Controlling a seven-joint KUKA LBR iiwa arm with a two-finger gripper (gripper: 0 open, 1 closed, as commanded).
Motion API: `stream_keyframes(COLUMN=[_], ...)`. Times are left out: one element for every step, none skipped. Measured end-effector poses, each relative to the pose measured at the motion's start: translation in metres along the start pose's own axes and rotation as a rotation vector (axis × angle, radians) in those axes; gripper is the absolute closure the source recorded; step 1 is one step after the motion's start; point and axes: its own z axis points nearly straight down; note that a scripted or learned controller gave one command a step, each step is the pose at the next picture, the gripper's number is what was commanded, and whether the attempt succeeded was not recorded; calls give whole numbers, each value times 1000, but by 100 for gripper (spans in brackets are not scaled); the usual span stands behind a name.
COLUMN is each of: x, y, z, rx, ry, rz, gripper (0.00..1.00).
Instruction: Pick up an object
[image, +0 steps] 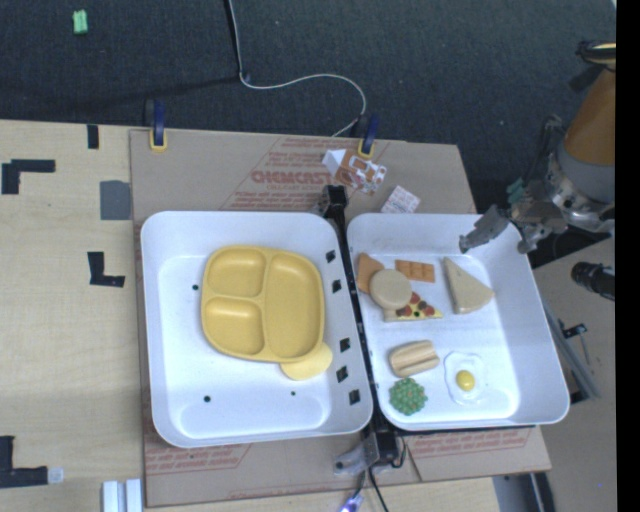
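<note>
Camera view had the grey two-finger gripper (503, 228) over the right white bin's (535, 330) back rim, fingers apart, holding nothing. Nearest pick was the pale wedge-shaped toy sandwich (466, 286), just below it. Risk, imo: toy food sat packed w/ the tan round cookie (390, 290) & pizza slice (415, 310); a slanted approach could clip the rim or nudge neighbours, closing on air.

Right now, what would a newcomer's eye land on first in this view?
First the big yellow divided plastic plate in the left white bin. Then the toy foods in the right white bin: a fried egg, a green broccoli-like piece, a pizza slice. The gripper hovers at that bin's upper right rim.
</note>
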Motion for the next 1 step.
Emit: stream_keyframes(x=[39], y=[-9], z=[143], rx=[-13], ry=[-3], rz=[0], gripper=[0])
